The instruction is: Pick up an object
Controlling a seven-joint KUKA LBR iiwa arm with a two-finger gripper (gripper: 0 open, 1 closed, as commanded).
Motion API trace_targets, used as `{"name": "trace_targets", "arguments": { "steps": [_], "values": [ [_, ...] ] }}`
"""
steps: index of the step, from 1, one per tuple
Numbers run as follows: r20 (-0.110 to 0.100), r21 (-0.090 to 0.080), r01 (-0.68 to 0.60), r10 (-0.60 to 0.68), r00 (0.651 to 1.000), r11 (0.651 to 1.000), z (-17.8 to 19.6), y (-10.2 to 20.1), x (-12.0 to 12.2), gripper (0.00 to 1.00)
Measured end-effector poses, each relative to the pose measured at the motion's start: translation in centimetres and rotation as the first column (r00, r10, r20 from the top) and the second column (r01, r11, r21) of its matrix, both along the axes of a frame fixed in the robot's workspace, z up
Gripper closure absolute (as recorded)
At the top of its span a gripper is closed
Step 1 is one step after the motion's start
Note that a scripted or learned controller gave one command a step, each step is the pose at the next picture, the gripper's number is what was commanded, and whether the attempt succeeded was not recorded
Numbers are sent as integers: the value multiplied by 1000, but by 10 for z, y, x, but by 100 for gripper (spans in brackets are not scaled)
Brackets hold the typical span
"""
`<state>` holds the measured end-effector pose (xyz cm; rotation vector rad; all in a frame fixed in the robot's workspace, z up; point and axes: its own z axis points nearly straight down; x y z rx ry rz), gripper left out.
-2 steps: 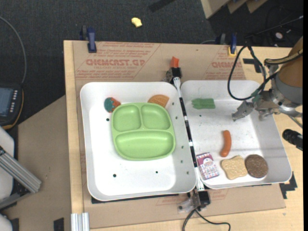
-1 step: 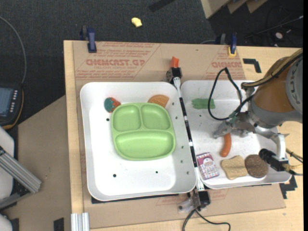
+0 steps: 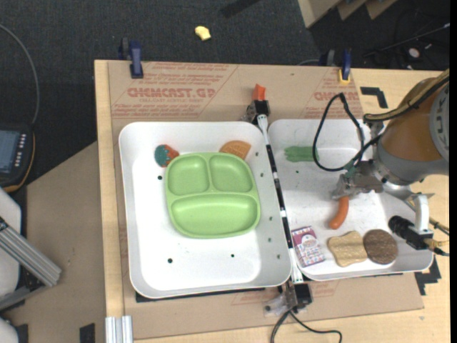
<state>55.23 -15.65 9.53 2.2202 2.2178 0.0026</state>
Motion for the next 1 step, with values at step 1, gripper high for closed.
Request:
{"name": "trace_targets", "arguments": {
  "steps": [1],
  "values": [
    [7,1,-9,9,1000,1000,70,53,45,100]
  ]
}}
